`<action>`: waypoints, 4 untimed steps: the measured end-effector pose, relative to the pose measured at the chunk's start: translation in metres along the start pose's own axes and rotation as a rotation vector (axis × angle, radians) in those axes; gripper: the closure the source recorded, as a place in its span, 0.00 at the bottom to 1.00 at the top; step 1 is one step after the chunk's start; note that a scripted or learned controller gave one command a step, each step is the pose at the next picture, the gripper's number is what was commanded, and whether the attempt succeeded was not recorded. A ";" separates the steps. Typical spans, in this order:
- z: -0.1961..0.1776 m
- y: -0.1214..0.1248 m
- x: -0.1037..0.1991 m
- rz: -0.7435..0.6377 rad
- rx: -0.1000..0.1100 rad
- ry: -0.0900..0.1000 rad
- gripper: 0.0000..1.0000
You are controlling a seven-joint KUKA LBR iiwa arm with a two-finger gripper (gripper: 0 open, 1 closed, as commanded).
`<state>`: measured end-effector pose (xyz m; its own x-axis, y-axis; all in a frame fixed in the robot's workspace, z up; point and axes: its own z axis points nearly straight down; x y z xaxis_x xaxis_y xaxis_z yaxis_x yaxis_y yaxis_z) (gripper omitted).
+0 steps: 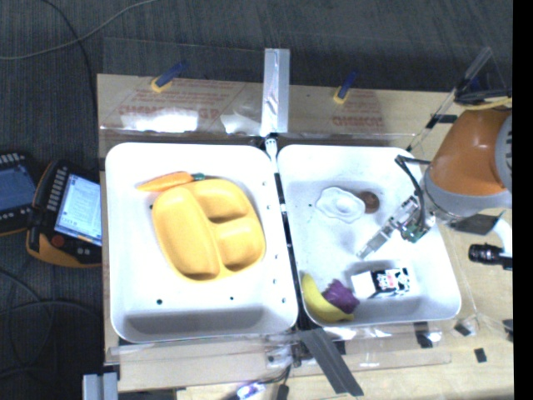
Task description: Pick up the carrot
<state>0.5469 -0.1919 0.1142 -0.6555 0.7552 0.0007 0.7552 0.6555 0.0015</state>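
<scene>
The orange carrot [167,181] with a small green top lies in the left bin [133,307], along the far-left rim of a yellow divided plate [208,227] and touching it. My gripper [367,248] hangs over the middle of the right bin [433,302], slanting down toward the left. It is far from the carrot, with the bins' divider between them. Nothing is seen in its grasp.
The right bin holds a white fried-egg toy [339,202], a brown round piece [369,200], a yellow banana [318,301], a purple item [339,292] and a black-and-white carton [382,282] just below the gripper. A handheld controller [67,215] lies left of the bench.
</scene>
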 end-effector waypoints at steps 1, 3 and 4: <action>-0.015 -0.043 0.018 -0.307 0.001 -0.001 0.00; -0.007 -0.026 0.037 -0.806 -0.012 -0.064 0.00; -0.028 -0.034 0.048 -1.173 -0.004 -0.004 0.00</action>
